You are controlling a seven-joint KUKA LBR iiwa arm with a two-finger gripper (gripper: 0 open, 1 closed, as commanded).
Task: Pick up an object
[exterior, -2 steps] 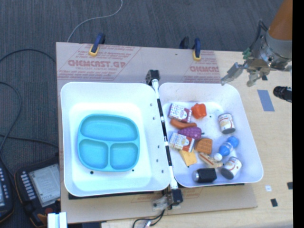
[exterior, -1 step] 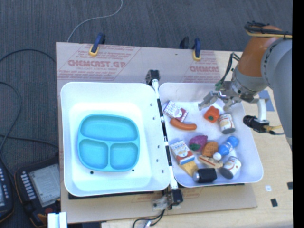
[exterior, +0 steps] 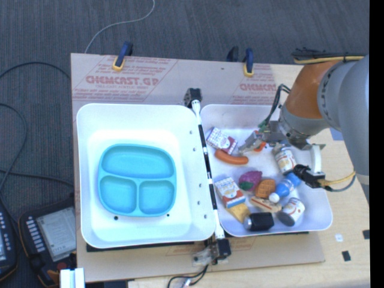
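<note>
My gripper (exterior: 254, 143) is low inside the right bin (exterior: 324, 221), over its upper middle. It hangs just above and to the right of an orange sausage (exterior: 231, 158). A red-and-white carton (exterior: 220, 140) lies to its left. To its right lies a small can (exterior: 284, 159). Below them are a purple piece (exterior: 250, 177), an orange-brown piece (exterior: 265, 188) and a blue bottle (exterior: 284, 188). I see nothing clearly held.
The left bin (exterior: 90, 125) holds a blue three-compartment tray (exterior: 137, 179). More items crowd the right bin's front: a second carton (exterior: 227, 188), a yellow block (exterior: 237, 209), a black object (exterior: 261, 222) and a can (exterior: 293, 210). The arm (exterior: 318, 101) covers the right bin's upper right corner.
</note>
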